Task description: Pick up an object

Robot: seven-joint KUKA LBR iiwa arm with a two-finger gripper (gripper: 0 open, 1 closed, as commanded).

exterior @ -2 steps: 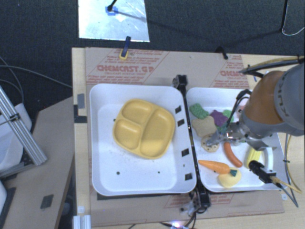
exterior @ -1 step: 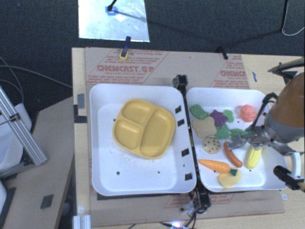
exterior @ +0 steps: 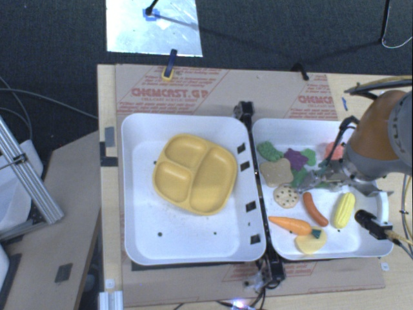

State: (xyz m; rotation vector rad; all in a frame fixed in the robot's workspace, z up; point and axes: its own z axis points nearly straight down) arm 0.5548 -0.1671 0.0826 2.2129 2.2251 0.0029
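The gripper point(exterior: 308, 181) hangs low at the frame's right, among toy food in the right bin point(exterior: 284, 129) (finger spread: cannot tell). Reaching step; next, close on the sausage point(exterior: 315, 208).

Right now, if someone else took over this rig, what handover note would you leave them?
Gripper: low in the right bin, among the toy food; finger state can't be read, nothing visibly held.
Things: purple grapes, green piece, bread slice, cookie, sausage, corn, carrot, lemon-like piece all in the right bin. Yellow divided plate in the left bin.
Done: reach into the bin.
Left: grasp and lift an object.
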